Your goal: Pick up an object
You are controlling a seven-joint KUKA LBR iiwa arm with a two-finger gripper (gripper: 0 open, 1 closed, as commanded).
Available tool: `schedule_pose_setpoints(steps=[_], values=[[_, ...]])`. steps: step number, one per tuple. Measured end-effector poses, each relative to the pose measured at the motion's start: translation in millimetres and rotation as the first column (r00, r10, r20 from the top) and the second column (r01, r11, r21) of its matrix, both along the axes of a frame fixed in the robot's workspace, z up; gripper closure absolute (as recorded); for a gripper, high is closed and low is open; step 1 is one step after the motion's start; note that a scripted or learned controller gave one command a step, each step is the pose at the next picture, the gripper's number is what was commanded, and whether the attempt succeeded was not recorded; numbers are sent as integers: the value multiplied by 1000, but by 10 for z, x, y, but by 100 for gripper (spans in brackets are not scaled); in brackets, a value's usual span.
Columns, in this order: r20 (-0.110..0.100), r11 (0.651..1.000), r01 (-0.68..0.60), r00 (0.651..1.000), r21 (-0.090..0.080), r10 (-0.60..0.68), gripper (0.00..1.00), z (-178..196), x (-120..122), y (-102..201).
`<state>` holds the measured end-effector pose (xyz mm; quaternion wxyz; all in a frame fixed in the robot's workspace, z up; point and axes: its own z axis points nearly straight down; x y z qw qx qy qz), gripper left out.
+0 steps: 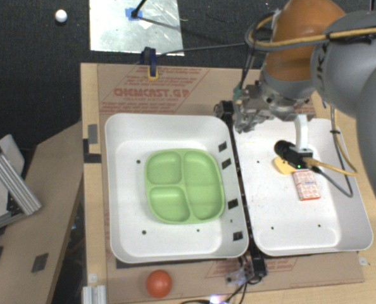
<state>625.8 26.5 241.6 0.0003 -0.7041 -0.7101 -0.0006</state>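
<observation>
Gripper (246, 123) hangs over the far left corner of the right bin (340, 233), close to the divider; I cannot tell whether it is parted or closed. I see the grey arm (359, 56) bend in from the right, glossy orange band (302, 18) above the wrist. A flat red-and-white packet (307, 185) lies mid-bin, just beside a rounded pale yellow piece (281, 166). The left bin (121, 233) holds a smooth green divided tray (183, 185).
</observation>
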Motion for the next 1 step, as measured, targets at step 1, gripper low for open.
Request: schedule_pose_setpoints(steps=[1], values=[[-1, 1000, -1, 1000, 0, 1, 100, -125, -159, 558]])
